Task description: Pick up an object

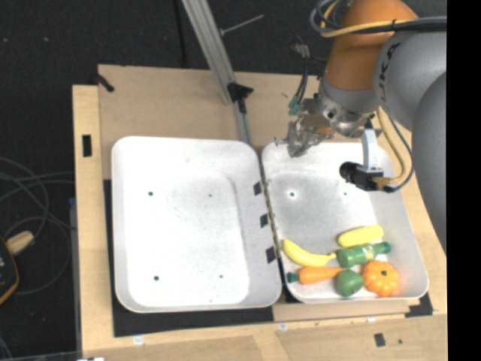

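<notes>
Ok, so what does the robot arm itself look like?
The arm is smooth, rounded grey, with a bulbous orange band above the wrist and thin cables looping over it. Dark lettering marks the grey shell. The pincer is small, dark metal.

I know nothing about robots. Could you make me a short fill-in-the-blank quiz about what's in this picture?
1. The banana lies in the view's ____ bin.
2. The pumpkin is coloured ____.
3. Between the carrot and the pumpkin sits a ____ pepper.

Missing words: right; orange; green.
</notes>
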`<state>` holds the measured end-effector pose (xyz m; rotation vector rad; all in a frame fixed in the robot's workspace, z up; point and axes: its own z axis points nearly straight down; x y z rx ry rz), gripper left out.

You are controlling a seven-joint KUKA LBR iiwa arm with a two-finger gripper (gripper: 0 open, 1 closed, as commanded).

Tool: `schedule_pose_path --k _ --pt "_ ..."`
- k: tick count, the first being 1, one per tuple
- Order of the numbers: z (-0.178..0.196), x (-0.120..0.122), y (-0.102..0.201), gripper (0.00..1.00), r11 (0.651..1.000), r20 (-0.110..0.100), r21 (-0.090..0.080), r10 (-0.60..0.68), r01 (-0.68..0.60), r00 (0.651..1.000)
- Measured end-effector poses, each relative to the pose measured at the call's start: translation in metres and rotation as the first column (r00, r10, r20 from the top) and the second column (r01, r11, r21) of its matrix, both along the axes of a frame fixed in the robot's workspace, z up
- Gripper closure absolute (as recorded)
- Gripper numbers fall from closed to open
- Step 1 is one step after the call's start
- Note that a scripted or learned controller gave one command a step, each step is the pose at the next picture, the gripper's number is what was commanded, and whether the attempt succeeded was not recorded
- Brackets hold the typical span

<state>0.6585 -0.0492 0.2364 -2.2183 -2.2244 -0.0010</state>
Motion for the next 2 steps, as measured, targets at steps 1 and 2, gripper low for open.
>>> schedule_pose_path --k 1,2 --pt "0.004 0.006 0.045 1.00 1.000 0.001 0.000 0.000 0.000 1.000" --pt "0.006 0.007 0.106 1.00 1.000 0.000 0.001 0.002 -0.002 1.000"
